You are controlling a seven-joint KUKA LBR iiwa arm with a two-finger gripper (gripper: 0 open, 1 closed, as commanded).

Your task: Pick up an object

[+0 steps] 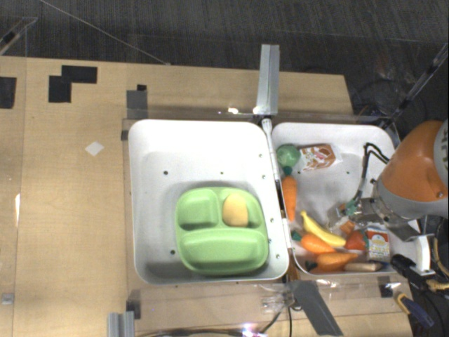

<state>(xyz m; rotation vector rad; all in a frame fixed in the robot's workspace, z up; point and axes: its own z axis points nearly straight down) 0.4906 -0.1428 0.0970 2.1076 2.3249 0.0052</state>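
Camera view: claw (349,213) seemingly just above banana (321,230).

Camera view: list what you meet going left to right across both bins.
Left bin → green divided tray → yellow fruit in the tray's upper right compartment → upright carrot at the right bin's left wall → banana → small carton → orange band of the arm.
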